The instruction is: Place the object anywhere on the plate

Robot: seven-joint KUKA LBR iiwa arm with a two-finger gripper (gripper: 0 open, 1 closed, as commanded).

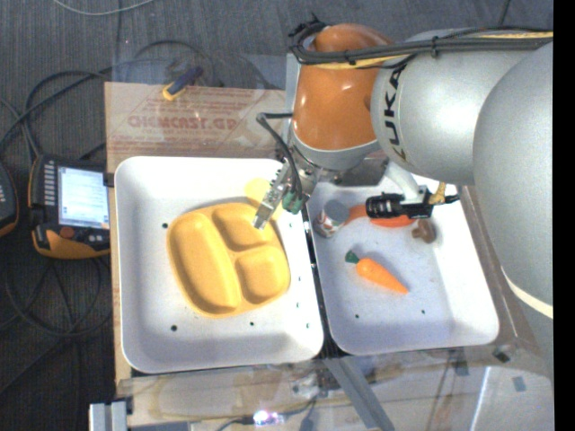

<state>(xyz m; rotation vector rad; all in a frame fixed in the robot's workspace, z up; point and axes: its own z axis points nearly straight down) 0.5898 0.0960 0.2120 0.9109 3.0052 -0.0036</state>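
A yellow plate (229, 257) with three compartments lies in the left bin (148, 321). My gripper (275, 201) hangs over the plate's far right corner, near the wall between the two bins. A small pale yellow object (256, 187) shows just behind the gripper, at the plate's far edge; whether it is held or lying in the bin cannot be told. An orange carrot (378, 274) with a green top lies in the right bin (422, 330), well apart from the gripper.
In the right bin's far part lie a second orange item (388, 220) under a black fitting of the arm, a brown lump (423, 232) and a small grey piece (325, 224). The arm's big grey body covers the right bin's far side. A handheld screen (79, 200) sits left of the bench.
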